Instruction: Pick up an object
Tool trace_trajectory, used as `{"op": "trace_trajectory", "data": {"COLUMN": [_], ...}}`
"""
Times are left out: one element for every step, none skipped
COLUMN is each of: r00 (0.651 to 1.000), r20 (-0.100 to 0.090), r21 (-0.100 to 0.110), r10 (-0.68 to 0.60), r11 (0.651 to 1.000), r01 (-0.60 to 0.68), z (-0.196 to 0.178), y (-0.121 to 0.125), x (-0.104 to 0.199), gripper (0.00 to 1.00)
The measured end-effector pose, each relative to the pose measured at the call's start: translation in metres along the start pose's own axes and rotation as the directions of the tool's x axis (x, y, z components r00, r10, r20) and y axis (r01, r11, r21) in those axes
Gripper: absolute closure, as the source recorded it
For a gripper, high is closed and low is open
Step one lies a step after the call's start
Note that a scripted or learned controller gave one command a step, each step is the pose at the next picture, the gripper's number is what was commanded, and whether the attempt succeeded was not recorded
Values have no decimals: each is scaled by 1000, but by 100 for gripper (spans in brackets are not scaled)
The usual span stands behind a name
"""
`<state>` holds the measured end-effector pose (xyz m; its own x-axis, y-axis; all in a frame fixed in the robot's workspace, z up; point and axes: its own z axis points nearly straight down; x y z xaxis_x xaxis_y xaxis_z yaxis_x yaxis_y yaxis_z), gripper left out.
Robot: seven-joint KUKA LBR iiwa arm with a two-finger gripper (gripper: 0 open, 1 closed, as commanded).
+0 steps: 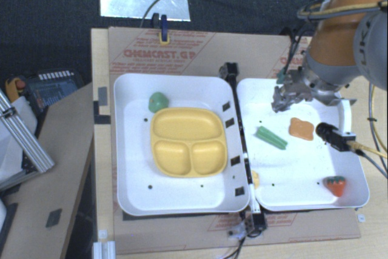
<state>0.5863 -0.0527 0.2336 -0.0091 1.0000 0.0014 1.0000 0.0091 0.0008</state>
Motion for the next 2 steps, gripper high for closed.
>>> {"op": "trace_trajectory", "data": {"r00": [1000, 1000], "r20": [0, 0], "r21": [-1, -2], "r10": [-1, 0], "r11": [1000, 1000], "r01": [1, 0], "z": [-7, -9], "y": [8, 15], "x": [57, 112], "gripper": [100, 100]}}
